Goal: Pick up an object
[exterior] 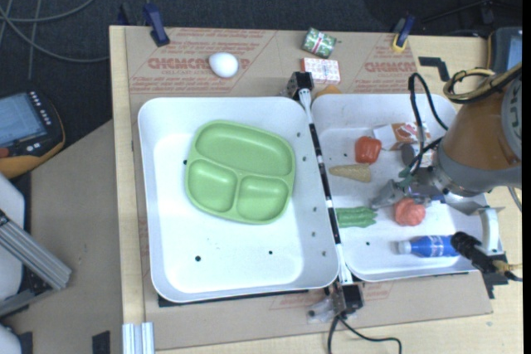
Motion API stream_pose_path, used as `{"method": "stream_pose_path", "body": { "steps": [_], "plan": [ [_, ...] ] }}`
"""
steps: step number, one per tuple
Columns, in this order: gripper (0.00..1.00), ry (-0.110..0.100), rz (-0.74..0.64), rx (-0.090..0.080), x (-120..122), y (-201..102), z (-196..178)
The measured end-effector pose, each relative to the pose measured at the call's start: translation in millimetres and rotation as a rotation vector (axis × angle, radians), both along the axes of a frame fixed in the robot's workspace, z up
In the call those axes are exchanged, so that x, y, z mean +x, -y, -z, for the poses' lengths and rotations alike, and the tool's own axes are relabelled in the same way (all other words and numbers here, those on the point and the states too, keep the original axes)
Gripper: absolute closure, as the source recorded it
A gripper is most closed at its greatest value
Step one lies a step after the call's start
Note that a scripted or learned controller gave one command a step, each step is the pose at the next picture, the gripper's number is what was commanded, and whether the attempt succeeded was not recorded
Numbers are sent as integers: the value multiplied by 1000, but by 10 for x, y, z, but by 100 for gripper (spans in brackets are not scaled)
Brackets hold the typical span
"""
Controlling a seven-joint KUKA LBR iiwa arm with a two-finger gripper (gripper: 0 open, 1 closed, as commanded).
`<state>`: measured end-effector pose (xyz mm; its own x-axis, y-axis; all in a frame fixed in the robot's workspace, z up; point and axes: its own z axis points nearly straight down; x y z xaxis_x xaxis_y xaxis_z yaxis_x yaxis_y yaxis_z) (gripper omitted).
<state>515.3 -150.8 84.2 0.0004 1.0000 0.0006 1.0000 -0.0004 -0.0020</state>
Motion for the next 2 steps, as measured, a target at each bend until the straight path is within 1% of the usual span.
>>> {"method": "stream_pose_path", "body": {
  "steps": [1, 2],
  "plan": [
    [100, 5, 1, -2, 14, 4, -111],
    [100, 3, -2, 1, 214, -1070, -1006]
  ]
}}
